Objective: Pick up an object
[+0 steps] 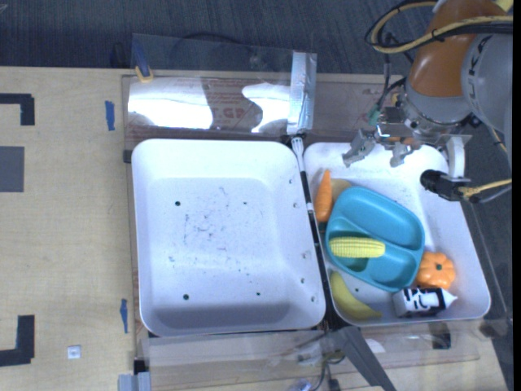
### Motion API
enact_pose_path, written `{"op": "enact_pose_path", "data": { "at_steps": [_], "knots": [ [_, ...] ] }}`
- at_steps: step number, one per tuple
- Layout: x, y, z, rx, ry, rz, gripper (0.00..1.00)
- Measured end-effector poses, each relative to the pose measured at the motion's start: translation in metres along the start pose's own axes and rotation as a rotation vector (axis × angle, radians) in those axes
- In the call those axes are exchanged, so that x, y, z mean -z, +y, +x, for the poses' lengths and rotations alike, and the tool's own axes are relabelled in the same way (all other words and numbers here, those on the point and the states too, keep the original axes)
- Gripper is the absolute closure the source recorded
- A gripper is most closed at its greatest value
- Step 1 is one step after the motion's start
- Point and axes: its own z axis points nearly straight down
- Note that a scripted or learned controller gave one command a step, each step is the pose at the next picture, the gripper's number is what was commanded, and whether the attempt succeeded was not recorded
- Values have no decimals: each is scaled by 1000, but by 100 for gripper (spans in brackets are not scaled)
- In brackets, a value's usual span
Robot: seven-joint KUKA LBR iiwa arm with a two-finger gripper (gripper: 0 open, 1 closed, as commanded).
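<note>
Your pincer (376, 147) hovers spread and unladen over the right bin's (480, 287) far edge. Nearest lies the orange carrot (324, 195), beside the blue dish (383, 235) holding corn (355, 248). Come down straight, straddle the carrot's narrow width, then clench.

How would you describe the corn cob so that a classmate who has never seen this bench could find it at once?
Start at the right-hand shallow white bin, the one crowded with toys. In its middle lies a big blue plastic dish, and resting on that dish's left part is the yellow ridged corn cob. It alone is bumpy and pale yellow, unlike the smooth orange carrot beside the dish's left edge.
</note>
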Motion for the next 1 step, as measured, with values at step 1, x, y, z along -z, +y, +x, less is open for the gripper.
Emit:
{"op": "enact_pose_path", "data": {
  "at_steps": [1],
  "knots": [
    [-78, -72, -13, -26, 0, 7, 0]
  ]
}}
